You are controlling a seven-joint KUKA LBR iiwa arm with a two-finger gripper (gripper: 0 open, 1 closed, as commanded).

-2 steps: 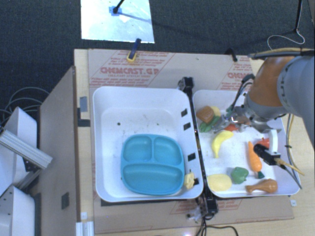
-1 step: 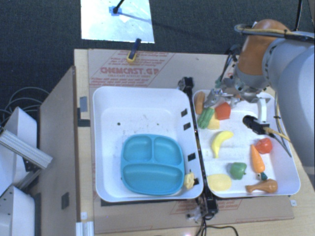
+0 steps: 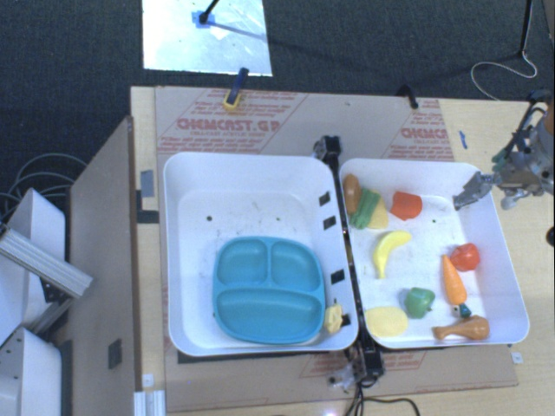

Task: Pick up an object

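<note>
While the grey arm reaches in from the right edge of the frame, its hand (image 3: 487, 191) hangs over the upper right rim of the right bin (image 3: 512, 297), with two pale fingers (image 3: 468, 192) spread apart and nothing between them.

Below and left of the hand, the right bin holds the toy foods. Near its upper left corner a brown piece (image 3: 351, 191) lies against a green piece (image 3: 366, 207) with a pale yellow bit (image 3: 379, 218) just beside them, and a red pepper (image 3: 406, 204) sits a little to their right. A yellow banana (image 3: 388, 250) lies near the middle of the bin. Toward the right wall a red tomato (image 3: 466, 256) touches the top of an orange carrot (image 3: 453, 282). Lower down sit a green pepper (image 3: 420, 301), a flat yellow round piece (image 3: 387, 321) at the bottom left, and a tan drumstick (image 3: 464, 328) along the bottom edge.

The left bin (image 3: 195, 189) carries a blue divided plate (image 3: 269, 289) in its lower half, and a small yellow object (image 3: 334, 319) rests just beside the plate's lower right corner, close to the wall between the bins.

Both bins stand on a brown board with red lettering (image 3: 234, 125) lying on the desk (image 3: 100, 232). A shiny sheet (image 3: 205, 24) lies on the dark floor at the upper left of the frame.
</note>
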